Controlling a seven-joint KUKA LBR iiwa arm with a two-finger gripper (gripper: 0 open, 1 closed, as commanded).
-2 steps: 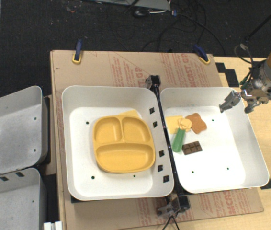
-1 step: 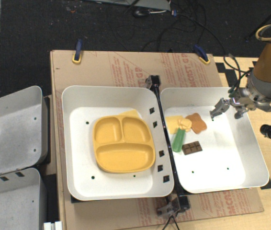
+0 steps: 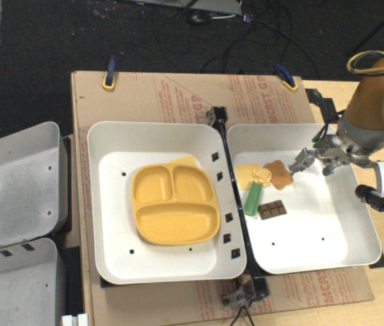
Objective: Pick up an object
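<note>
**A:** Widest view first: the brown cardboard-covered counter (image 3: 178,90) carries two shallow white plastic bins side by side, with two blue-and-yellow clamps (image 3: 110,73) gripping its far edge.

**B:** And the left white bin (image 3: 104,182) holds one large item, a yellow plastic divided tray (image 3: 176,204) with three compartments, lying flat in the middle.

**A:** Right. Across the black divider, the right white bin (image 3: 328,243) has the small pieces, all gathered in its near-left part by the divider. The rest of that bin floor is bare white.

**B:** The grey arm with the orange band (image 3: 372,100) leans in from the right, over the far right side of that bin.

**A:** Its end effector (image 3: 302,161) points left toward the cluster, just beside the orange-brown piece. I can't tell how its tips are set; they're too small and blurred here, and nothing shows between them.

**B:** Now the items, biggest down. A pale yellow soft-looking block (image 3: 252,176) sits nearest the divider.

**A:** Touching its right edge, an orange-brown toast-shaped piece (image 3: 279,174), tilted, closest to the tool tip.

**B:** Below the yellow block, a green cylindrical toy (image 3: 253,198) lies slanted, its top end against the block.

**A:** And smallest, a dark brown flat chocolate-like square (image 3: 271,210), just right of the green cylinder, resting on the bin floor.
</note>
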